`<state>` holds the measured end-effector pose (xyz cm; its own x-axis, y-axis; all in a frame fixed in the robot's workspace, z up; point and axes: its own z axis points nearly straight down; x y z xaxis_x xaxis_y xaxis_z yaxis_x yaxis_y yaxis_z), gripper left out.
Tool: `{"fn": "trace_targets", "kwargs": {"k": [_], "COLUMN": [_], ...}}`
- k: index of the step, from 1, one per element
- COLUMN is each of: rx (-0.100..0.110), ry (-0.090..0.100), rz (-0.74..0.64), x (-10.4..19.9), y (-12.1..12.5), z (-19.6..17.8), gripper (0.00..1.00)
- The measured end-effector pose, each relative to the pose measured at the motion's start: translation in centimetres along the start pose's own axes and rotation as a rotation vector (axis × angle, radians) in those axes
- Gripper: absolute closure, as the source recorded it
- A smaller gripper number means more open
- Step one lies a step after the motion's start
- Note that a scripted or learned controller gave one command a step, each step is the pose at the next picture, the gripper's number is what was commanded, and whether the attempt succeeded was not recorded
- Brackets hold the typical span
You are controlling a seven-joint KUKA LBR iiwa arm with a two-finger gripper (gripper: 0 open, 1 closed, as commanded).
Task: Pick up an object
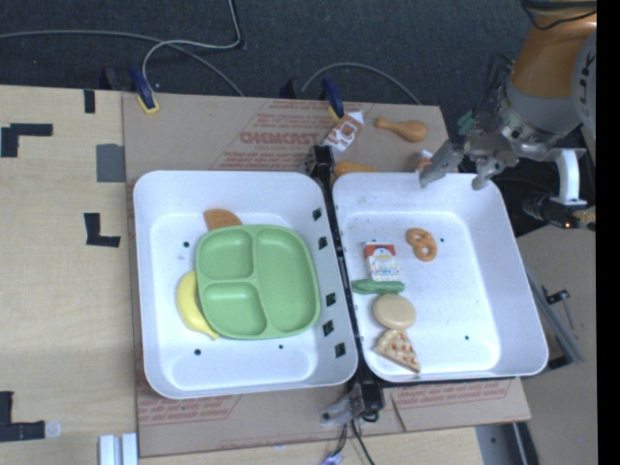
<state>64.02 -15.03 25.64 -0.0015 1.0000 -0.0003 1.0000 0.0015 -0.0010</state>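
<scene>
— Where is your gripper [453, 170]?

— At the frame's upper right, over the right bin's [504, 260] far rim, fingers spread apart, nothing between them.

— And what can you pick?

— In that bin: a pretzel [422, 243] right of centre, then a small carton [382, 261], green bean [378, 286], round cookie [394, 311] and pizza slice [398, 350] lined down its left side.
</scene>
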Motion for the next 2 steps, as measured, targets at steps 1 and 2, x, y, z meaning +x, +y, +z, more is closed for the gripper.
{"fn": "trace_targets", "kwargs": {"k": [1,2], "rx": [-0.003,-0.003], "ry": [0.001,-0.001], "rz": [-0.001,0.001], "x": [4.1,4.9], "y": [1.0,-3.1], "z": [17.0,17.0], "gripper": [0.0,0.0]}}
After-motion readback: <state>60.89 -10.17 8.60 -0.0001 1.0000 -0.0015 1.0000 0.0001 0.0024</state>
